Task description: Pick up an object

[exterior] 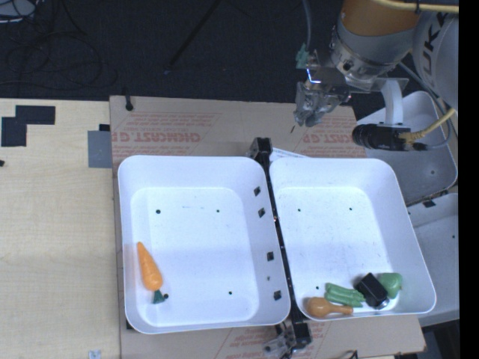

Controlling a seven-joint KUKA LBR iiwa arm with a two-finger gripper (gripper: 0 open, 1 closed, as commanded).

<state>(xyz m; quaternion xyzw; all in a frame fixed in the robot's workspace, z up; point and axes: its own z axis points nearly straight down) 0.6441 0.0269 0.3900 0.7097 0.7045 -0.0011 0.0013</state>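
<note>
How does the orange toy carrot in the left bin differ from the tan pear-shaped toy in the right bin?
The orange toy carrot lies alone by its bin's left wall; the tan pear-shaped toy sits in a cluster at the right bin's near edge. The carrot is brighter orange and points up-down in the view; the pear-shaped toy is paler and lies sideways. Both are small toy foods.

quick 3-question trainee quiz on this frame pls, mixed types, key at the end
1. True or false: the toy carrot lies in the left bin.
2. Where is the gripper? A) down in the left bin B) above the cardboard beyond the bins C) touching the black block
3. Fill in: the black block sits in the right bin's near ____ corner.

Key
1. True; it lies near that bin's near left corner.
2. B
3. Right; it lies with the green bean pod, a green piece and an orange-tan gourd-shaped toy.
</note>
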